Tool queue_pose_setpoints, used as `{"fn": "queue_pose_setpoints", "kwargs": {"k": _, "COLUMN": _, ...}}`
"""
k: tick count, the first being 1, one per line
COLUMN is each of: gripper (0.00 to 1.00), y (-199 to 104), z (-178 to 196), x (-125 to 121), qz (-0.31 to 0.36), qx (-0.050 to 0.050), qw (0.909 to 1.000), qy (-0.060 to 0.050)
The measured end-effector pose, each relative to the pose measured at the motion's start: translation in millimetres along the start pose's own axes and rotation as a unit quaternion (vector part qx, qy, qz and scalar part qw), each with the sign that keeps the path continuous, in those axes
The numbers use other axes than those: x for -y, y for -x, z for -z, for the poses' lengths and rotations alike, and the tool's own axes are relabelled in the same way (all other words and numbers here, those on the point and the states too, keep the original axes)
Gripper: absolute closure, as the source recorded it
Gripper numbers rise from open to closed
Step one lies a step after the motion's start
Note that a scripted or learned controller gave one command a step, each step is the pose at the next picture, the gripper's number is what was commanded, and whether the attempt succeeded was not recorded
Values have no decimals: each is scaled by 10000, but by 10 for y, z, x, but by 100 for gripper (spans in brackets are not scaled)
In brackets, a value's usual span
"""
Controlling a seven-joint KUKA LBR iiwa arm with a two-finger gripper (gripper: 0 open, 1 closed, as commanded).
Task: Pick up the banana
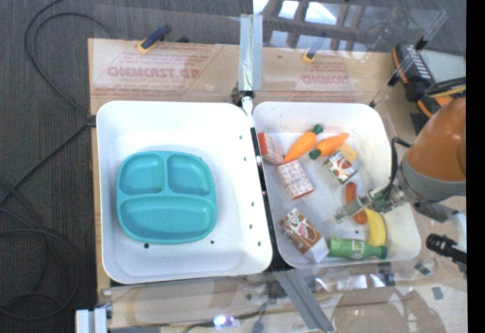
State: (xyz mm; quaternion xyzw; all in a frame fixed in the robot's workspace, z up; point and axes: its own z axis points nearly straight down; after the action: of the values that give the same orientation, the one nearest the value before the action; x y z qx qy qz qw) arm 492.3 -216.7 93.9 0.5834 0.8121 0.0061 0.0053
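Observation:
The yellow banana [376, 227] lies in the right bin [394, 143], near its front right corner, just above a green bottle [356, 249]. My gripper [365, 206] hangs low over the bin, right at the banana's upper left end and over a small red item [359, 217]. The arm's grey and orange wrist [439, 153] reaches in from the right above it. The banana rests on the bin floor, and nothing appears lifted.
The right bin also holds two carrots [301, 145], a small can [342, 164], a red-and-white carton [294, 178], a snack box [301, 230] and a red sausage [351, 192]. A teal divided plate [167, 196] sits in the left bin [106, 172].

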Motion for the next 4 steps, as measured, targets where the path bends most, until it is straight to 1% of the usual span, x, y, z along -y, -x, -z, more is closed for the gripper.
{"fn": "queue_pose_setpoints", "kwargs": {"k": 1, "gripper": 0, "y": 3, "z": -5, "x": 7, "qz": 231, "qx": 1, "qw": 9997, "qy": -7}}
{"fn": "queue_pose_setpoints", "kwargs": {"k": 2, "gripper": 100, "y": 20, "z": 91, "x": -18, "qz": 229, "qx": 48, "qw": 9997, "qy": 28}}
{"fn": "queue_pose_setpoints", "kwargs": {"k": 3, "gripper": 100, "y": 7, "z": 175, "x": -37, "qz": 236, "qx": 40, "qw": 9997, "qy": 35}}
{"fn": "queue_pose_setpoints", "kwargs": {"k": 4, "gripper": 0, "y": 8, "z": 175, "x": -36, "qz": 235, "qx": 41, "qw": 9997, "qy": 34}}
